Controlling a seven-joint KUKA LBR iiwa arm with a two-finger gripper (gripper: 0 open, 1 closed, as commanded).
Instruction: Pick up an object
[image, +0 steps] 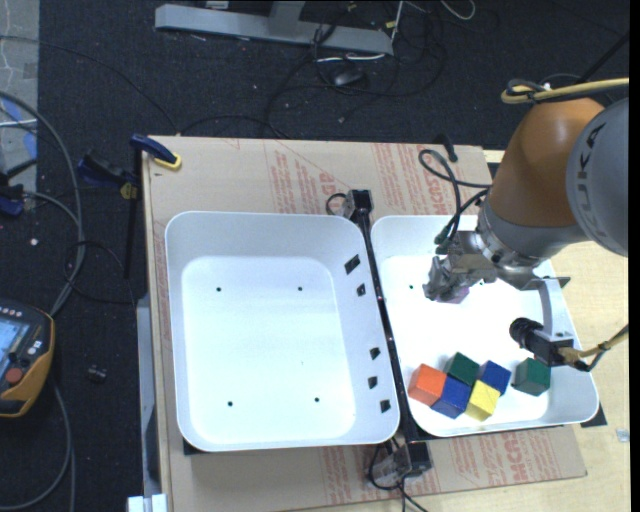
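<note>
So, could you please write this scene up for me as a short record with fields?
bins: two white, side by side; left bin, right bin
arm: grey with orange band, reaching in from the right
gripper: over the right bin's upper part
blocks: all in the right bin, near its front edge
block colours: orange, two blue, yellow, two green
grasp: nothing seen held
</note>
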